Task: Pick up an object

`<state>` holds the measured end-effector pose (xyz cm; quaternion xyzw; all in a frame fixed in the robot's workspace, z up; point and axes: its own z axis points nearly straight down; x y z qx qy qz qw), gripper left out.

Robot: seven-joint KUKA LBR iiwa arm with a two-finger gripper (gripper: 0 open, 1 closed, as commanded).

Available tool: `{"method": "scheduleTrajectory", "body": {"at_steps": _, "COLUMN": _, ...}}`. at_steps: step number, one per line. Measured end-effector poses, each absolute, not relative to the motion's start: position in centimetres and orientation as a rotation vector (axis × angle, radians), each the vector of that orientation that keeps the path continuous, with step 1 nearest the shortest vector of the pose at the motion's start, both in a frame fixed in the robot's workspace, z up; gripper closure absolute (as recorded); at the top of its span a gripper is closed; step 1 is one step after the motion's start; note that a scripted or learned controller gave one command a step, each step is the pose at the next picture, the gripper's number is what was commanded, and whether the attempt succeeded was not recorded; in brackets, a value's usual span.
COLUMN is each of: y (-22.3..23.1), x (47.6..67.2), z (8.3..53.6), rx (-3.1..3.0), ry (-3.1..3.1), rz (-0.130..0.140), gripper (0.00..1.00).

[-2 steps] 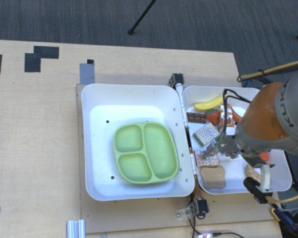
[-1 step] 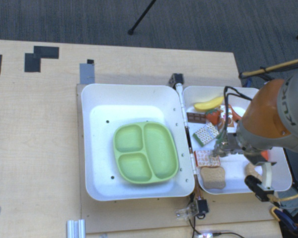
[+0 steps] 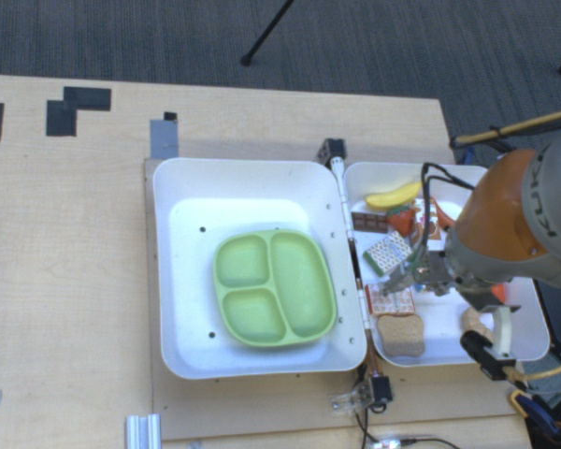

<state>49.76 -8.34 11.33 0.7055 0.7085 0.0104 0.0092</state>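
The right bin holds several small things. A yellow banana lies at its far end, with a brown bar and a red-orange item just in front of it. A green-and-white checkered packet sits near the bin's left wall, a red-patterned packet lies below it, and a tan bread-like block is at the near left corner. My gripper hangs low over the middle of this bin, right beside the two packets. I see nothing held in it.
The left bin holds a light green divided plate. A small tan item lies near the right bin's near right side, partly under the arm. The wooden bench stretches off to the left.
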Motion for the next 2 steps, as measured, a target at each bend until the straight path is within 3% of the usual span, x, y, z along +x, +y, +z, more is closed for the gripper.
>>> {"method": "scheduleTrajectory", "body": {"at_steps": 1, "y": -8.1, "x": 49.3, "z": 9.0, "rx": 2.211, "ry": 2.214, "rz": 0.023, "gripper": 0.00}}
{"method": "scheduleTrajectory", "body": {"at_steps": 2, "y": -8.3, "x": 49.5, "z": 10.3, "rx": 2.203, "ry": 2.210, "rz": 0.026, "gripper": 1.00}}
